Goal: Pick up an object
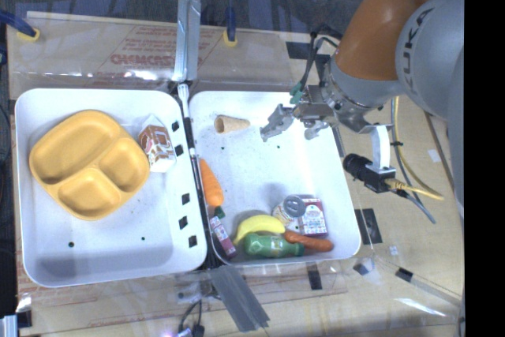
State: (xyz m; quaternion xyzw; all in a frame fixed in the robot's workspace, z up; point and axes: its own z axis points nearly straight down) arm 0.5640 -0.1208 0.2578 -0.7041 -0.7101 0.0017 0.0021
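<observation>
My gripper (296,128) hovers over the back of the right bin (260,170), its two fingers spread apart and open with nothing between them. A tan cone (231,123) lies just left of it. An orange carrot (211,182) rests along the bin's left wall. At the front of the bin sit a yellow fruit (260,226), a green object (272,246), a thin orange piece (309,241), a red-labelled jar (304,214) and a small bottle (222,234).
The left bin (102,241) holds a yellow divided plate (88,162) and a small brown and white packet (158,144). A metal divider (188,35) rises between the bins at the back. Cables trail to the right of the right bin.
</observation>
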